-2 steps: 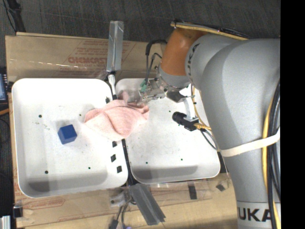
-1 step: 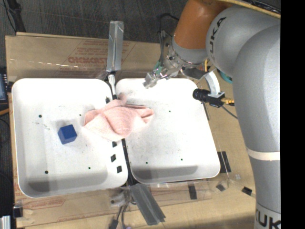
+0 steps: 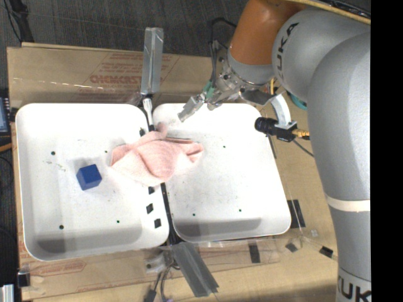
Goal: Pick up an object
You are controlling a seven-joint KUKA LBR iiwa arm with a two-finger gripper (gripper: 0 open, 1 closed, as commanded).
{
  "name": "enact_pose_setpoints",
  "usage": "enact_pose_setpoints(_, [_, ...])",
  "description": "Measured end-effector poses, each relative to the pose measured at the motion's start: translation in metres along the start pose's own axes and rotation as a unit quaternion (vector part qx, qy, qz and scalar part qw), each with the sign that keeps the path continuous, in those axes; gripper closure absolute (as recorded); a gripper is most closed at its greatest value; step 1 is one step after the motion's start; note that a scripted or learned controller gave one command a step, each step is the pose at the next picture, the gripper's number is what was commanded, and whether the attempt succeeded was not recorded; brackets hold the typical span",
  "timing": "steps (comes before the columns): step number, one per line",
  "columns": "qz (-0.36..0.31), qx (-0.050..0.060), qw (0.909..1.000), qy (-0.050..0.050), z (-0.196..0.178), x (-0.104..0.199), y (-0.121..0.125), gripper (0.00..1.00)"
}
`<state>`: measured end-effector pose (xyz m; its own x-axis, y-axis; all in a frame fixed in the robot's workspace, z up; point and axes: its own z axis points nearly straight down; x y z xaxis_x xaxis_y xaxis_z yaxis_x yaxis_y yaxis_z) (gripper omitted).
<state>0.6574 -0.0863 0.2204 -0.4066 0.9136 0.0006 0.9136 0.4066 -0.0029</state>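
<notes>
The tool (image 3: 194, 107) hangs empty above the right bin's (image 3: 252, 219) far edge, fingers slightly parted; a pink cloth (image 3: 157, 156) lies just below-left, a blue cube (image 3: 89, 176) well beyond. Nothing is picked yet.

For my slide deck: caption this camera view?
KUKA gripper above a pink cloth draped across both bins; blue cube lies left.

Both bins are white: the left bin (image 3: 38, 168) and the right bin (image 3: 252, 187) are each dotted with a few small dark specks. A pale pink cloth (image 3: 157, 156) lies across them, and a solid blue cube (image 3: 89, 176) sits in the left one. The arm (image 3: 334, 74) is grey with an orange band (image 3: 258, 30); its end effector (image 3: 201, 106) is silvery grey. Tan cardboard (image 3: 82, 68) with faded red print lies beneath.
</notes>
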Motion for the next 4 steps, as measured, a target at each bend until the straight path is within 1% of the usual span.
enact_pose_setpoints(1, [-0.001,0.001,1.0,0.001,-0.008,-0.001,0.001,1.0])
enact_pose_setpoints(2, [-0.002,0.002,1.0,0.001,-0.008,-0.001,0.001,0.0])
enact_pose_setpoints(3, [-0.023,0.001,0.9997,0.001,-0.03,0.042,0.009,0.0])
enact_pose_setpoints(4, [-0.006,0.001,1.0,0.001,0.028,0.025,-0.025,0.0])
